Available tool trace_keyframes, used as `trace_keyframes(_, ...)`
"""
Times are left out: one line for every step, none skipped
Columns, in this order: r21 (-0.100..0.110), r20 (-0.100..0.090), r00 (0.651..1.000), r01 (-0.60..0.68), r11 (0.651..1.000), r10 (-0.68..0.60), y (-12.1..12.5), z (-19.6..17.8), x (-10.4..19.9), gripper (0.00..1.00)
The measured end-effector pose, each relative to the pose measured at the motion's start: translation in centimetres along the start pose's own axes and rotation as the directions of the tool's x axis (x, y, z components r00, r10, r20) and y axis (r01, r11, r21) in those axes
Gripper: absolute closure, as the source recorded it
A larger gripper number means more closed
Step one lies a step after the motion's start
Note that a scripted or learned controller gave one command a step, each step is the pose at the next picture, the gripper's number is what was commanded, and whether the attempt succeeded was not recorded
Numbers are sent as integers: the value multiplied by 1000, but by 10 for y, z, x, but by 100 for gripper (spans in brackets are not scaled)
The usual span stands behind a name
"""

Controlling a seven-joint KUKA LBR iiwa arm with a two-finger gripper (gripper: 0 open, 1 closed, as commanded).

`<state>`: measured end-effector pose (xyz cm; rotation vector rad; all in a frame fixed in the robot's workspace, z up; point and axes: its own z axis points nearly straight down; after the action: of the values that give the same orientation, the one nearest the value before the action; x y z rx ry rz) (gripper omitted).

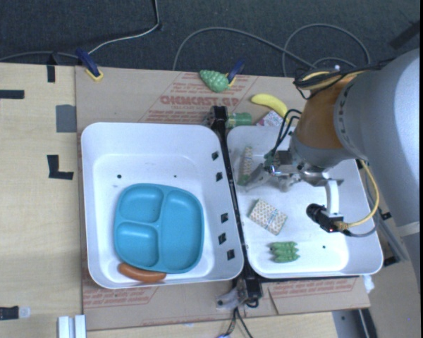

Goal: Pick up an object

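Note:
My gripper (259,176) is low in the right bin (352,259), near its left wall. It sits right by a thin patterned piece (247,159) that lies under or against it. A tan checkered block (268,217) lies just below the gripper, apart from it. A green pea pod toy (284,251) rests near the bin's front. The wrist and grey arm (324,129) cover the bin's back right part.
The left bin (99,160) holds a blue divided plate (158,227) and an orange sausage-shaped toy (142,273) at its front. Behind the bins on the cardboard lie a yellow banana (269,104), a green leafy toy (215,80) and a green marker (240,120). Cables (359,217) hang off the wrist.

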<state>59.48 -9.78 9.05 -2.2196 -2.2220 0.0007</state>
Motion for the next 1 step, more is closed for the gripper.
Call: trace_keyframes(-2, 1, 1000, 0, 1000, 0, 71, 5, 4, 0)
